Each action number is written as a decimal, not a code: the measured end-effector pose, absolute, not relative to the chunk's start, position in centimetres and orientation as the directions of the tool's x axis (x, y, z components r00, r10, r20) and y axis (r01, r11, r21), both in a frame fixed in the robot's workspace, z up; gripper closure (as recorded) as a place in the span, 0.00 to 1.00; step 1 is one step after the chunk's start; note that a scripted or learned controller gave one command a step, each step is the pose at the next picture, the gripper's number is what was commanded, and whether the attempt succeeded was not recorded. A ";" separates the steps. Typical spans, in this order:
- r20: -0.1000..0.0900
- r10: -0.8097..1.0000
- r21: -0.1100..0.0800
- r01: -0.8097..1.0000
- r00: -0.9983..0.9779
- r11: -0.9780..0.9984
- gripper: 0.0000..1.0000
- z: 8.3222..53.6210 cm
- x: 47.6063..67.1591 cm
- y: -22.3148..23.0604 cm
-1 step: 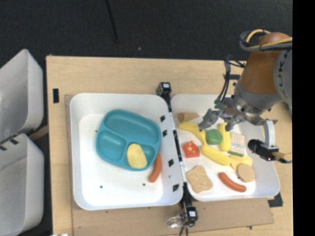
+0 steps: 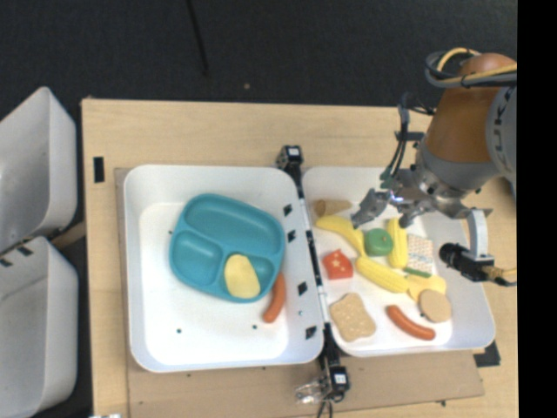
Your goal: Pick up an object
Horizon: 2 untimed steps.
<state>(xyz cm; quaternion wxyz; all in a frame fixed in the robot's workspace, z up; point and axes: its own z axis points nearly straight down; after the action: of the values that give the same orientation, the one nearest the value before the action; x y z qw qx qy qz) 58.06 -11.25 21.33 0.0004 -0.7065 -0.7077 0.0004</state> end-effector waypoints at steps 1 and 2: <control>-0.001 1.000 -0.006 1.000 0.002 -0.002 0.00 16.8 57.7 -10.9; -0.004 1.000 0.006 1.000 0.004 -0.004 0.00 12.7 57.5 -10.5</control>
<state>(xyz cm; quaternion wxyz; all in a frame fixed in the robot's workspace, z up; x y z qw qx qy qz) 57.50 -10.50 12.72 -0.0033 -0.7084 -0.7058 -0.0008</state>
